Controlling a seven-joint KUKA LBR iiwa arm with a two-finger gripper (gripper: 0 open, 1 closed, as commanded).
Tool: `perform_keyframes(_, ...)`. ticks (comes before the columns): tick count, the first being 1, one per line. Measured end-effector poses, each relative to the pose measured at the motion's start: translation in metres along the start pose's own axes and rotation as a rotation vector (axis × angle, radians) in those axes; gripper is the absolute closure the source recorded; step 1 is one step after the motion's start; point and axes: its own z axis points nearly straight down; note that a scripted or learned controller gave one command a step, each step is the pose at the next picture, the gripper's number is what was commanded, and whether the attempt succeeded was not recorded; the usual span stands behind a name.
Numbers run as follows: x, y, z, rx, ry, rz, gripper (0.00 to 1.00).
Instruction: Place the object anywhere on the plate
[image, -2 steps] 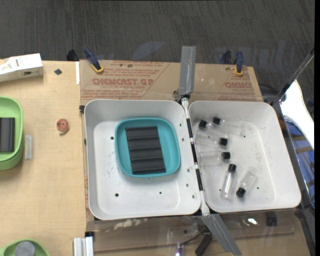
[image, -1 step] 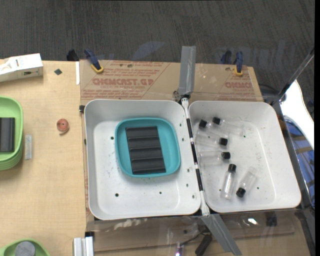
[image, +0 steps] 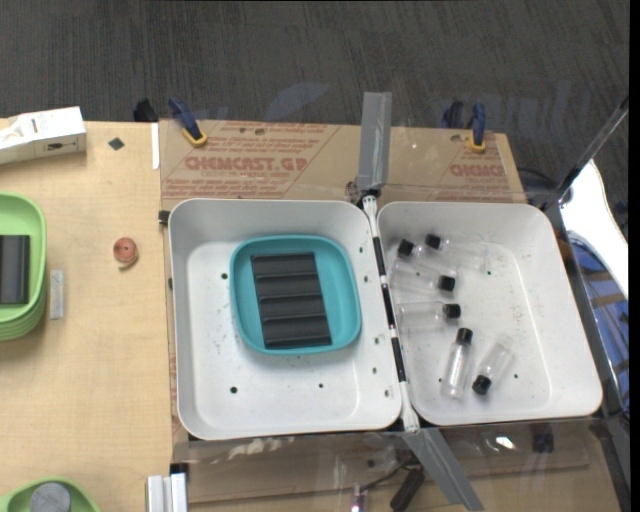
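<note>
Wooden bench (image: 90, 380); smooth teal rounded-square plate (image: 295, 295), clear vials (image: 458, 362).

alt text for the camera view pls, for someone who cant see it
A teal plate holding dark ridged blocks sits in the left white bin; the right white bin holds several small clear vials with black caps.

A pale, smooth, rounded piece that looks like part of the arm (image: 595, 215) pokes in at the right edge of the view, a little above the middle. It slants down toward that edge. It is bright and blurry, so its exact shape is hard to tell.
</note>
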Motion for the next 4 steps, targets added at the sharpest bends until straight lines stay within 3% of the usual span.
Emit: perform_keyframes(4,0.063,0.037,0.000,0.001,0.001,0.327,0.00)
